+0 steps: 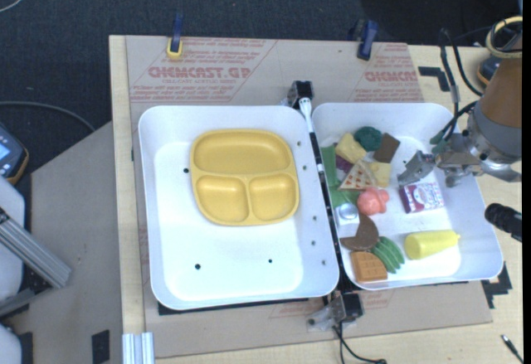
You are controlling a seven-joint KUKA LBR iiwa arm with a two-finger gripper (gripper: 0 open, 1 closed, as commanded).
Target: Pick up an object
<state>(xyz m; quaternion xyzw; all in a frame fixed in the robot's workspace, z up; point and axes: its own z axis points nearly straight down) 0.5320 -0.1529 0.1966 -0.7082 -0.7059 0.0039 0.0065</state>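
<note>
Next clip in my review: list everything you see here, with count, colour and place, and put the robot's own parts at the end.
Bins: 2, white, side by side on the bench.
Divided plate: 1, yellow, three compartments, in the left bin.
Toy corn: 1, yellow, right bin, near edge.
Purple packet: 1, purple and white, right bin, just below the gripper.
Pink ball: 1, pink, middle of right bin.
Pizza slice: 1, tan with red spots, right bin.
Green round toy: 1, dark green, right bin, far side.
Clamps: 2, blue, far edge of the board.
Arm: 1, grey with orange band, from the right.
Gripper: 1, grey, over the right bin.
</note>
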